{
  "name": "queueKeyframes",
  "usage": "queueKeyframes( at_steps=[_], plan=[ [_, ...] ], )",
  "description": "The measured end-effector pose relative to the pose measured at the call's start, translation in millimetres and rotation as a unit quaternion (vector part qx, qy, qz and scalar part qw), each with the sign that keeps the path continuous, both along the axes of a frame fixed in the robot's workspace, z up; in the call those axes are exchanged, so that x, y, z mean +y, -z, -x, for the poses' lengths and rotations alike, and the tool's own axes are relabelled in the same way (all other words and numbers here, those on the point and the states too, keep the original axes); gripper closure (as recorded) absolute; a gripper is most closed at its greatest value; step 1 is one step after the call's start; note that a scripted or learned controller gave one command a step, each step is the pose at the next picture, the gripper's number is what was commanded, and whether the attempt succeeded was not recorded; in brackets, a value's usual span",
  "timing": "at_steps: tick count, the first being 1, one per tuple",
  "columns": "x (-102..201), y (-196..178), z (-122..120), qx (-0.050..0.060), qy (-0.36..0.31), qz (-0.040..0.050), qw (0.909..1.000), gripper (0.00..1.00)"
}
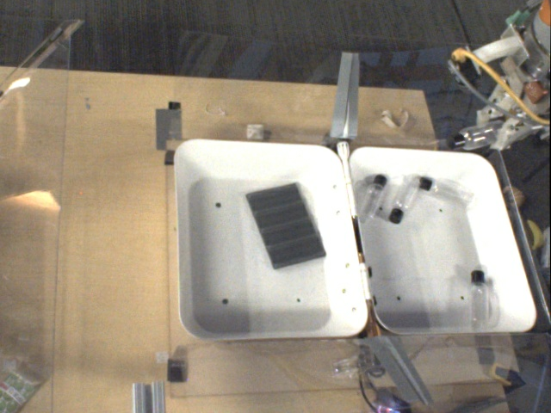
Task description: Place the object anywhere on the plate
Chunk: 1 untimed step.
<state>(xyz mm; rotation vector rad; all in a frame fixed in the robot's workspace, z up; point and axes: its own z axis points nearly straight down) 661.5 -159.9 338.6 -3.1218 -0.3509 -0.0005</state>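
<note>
Nearest the camera, the wooden bench [86,256] carries a small black block [176,370] just off the left bin's near corner; beside it a ribbed metal piece [148,397] is cut off by the lower edge; a tangle of clear and metal parts [379,377] below the seam of the bins is too blurred to name.

Two shallow white bins sit side by side, touching along their inner walls; the left bin [194,317] holds one dark grey ribbed plate [286,224], lying flat and turned at a slant, near the middle and apart from every wall; nothing lies on it.

The right bin [516,317] holds the clear objects with black caps, hard to make out against the white floor; four caps can be counted; one object [479,284] lies alone near the near right corner; three more, the clustered objects [398,209], lie close together near the far left corner, and whether they touch cannot be told.

Farther on, a grey metal bar [346,93] rises from the far end of the seam; a second black block [170,126] stands off the left bin's far corner.

Farthest, the arm [529,37] enters at the upper right, cut off by the frame, with a yellow cable [482,63] looped on it; the gripper [486,133] hangs above the far right corner of the right bin, well apart from the objects; whether it is open or closed cannot be told, and nothing is seen in it.
</note>
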Motion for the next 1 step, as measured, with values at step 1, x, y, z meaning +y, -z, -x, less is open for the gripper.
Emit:
queueKeyframes(
  at_steps=[1],
  plan=[
    [-12.6, -1.4, 6.0, 0.001, 0.009, -0.0001, 1.0000, 1.00]
  ],
)
